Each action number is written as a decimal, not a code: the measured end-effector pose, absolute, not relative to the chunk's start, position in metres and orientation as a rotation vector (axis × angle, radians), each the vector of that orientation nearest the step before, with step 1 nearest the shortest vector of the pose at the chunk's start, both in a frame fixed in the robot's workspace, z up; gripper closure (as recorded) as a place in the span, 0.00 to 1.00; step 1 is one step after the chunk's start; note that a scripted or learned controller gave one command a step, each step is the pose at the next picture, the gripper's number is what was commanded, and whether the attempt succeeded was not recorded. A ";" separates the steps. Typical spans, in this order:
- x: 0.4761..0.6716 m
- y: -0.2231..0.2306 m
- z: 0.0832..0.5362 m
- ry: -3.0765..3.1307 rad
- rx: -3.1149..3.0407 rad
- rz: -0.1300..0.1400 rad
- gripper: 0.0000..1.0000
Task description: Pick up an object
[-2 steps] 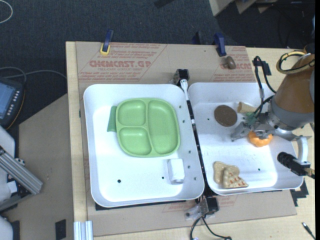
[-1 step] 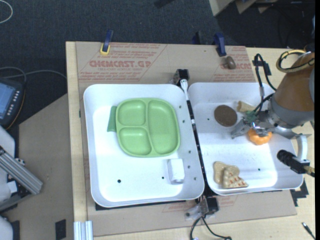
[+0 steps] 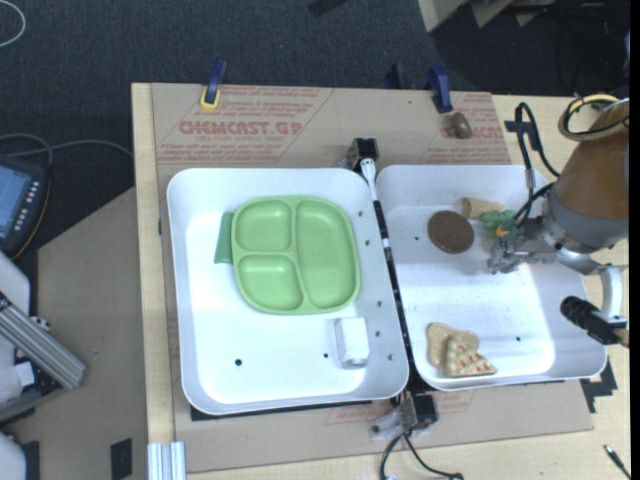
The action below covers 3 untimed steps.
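Observation:
The right bin (image 3: 455,293) holds a brown round disc (image 3: 450,232), a small tan piece with a green end (image 3: 482,209) just beyond it, and a tan waffle-like toy (image 3: 459,352) near the front wall. My gripper (image 3: 504,250) hangs low over the right bin, just right of the brown disc and close beside the green end of the tan piece. Nothing shows held in it. The arm's grey wrist and orange band (image 3: 595,173) rise behind it at the right edge.
The left bin (image 3: 200,348) holds a green divided plate (image 3: 296,254) and a small white block (image 3: 350,340) near its front right corner. Clamps (image 3: 211,86) sit on the cardboard bench's far edge. Cables (image 3: 535,153) run near the arm.

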<state>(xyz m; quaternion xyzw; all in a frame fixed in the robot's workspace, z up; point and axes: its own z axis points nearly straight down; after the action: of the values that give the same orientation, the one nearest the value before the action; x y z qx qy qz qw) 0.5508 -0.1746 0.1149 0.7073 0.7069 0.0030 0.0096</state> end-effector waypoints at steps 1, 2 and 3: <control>0.557 -0.167 0.173 2.219 2.215 0.005 1.00; 0.559 -0.167 0.227 2.218 2.214 0.006 1.00; 0.587 -0.109 0.229 2.227 2.212 0.006 1.00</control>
<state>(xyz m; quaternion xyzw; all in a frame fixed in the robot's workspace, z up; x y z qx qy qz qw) 0.5867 -0.1093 0.2290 0.7046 0.7096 0.0018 0.0014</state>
